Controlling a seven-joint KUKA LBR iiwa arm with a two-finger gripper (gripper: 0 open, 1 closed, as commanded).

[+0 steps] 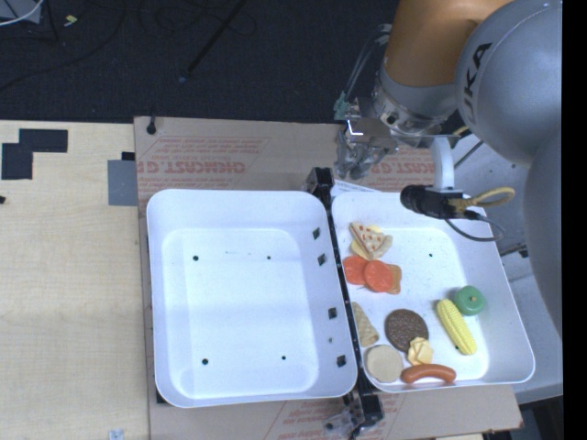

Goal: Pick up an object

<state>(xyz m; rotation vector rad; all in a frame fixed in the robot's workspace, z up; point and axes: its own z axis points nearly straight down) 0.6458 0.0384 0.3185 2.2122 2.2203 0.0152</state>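
Arm (486,71) hanging above right bin (514,337) far rim; gripper (359,163) hovering just past that rim, grip state unclear. Toy food lying inside right bin: corn cob (456,326), brown cookie (405,328), sausage (427,373).

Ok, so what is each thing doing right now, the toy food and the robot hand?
gripper: above the right bin's far rim, holding nothing that shows
corn: lying in the right bin
green fruit: lying beside the corn
cheese wedge: lying flat
sausage: lying by the near rim
brown cookie: lying flat
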